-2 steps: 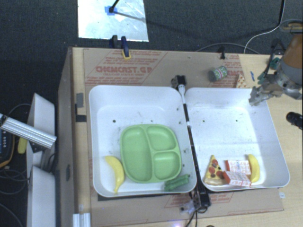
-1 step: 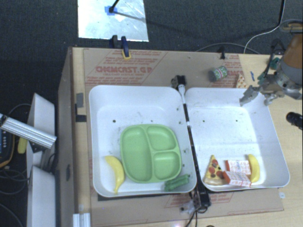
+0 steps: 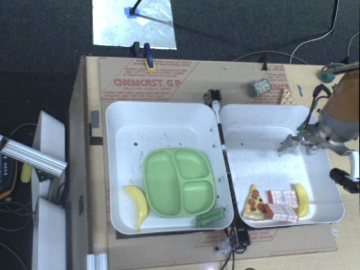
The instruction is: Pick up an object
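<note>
My gripper (image 3: 296,144) hangs over the right bin (image 3: 264,122), close to its right wall, with the fingers spread open and nothing between them. Well in front of it, in that bin's near right corner, lie a toy pizza slice (image 3: 254,202), a red and white box (image 3: 282,205) and a small yellow banana (image 3: 303,199), packed close together. In the left bin (image 3: 140,120) a green divided plate (image 3: 179,181) has a second banana (image 3: 136,205) at its left and a green pod-like piece (image 3: 210,217) at its near right edge.
A black divider (image 3: 221,145) runs between the two bins. A small green can (image 3: 260,86) rests on the bench behind the right bin. Cables trail across the far right of the bench. The arm's grey body and orange band (image 3: 344,111) stand over the right bin's right wall.
</note>
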Controlling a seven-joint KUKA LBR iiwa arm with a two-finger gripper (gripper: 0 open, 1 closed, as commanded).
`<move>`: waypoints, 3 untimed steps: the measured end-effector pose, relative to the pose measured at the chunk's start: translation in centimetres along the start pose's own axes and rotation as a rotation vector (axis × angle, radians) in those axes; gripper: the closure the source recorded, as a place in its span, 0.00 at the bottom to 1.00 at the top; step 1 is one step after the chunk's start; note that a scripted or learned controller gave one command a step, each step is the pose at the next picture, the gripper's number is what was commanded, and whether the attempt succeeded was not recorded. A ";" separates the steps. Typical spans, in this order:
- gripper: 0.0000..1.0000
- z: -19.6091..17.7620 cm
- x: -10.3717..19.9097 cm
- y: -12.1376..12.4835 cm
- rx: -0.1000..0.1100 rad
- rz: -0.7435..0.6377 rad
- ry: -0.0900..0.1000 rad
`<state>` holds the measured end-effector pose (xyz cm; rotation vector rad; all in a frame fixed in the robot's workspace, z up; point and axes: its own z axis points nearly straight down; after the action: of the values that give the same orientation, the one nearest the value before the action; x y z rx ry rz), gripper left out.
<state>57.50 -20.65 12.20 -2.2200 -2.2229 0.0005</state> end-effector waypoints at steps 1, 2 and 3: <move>1.00 -1.2 0.0 0.2 -0.005 -0.002 -0.001; 1.00 -4.4 0.0 1.9 -0.004 -0.003 -0.001; 1.00 -8.1 0.0 2.2 -0.004 -0.003 -0.001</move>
<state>59.71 -20.66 20.28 -2.2198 -2.2284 -0.0026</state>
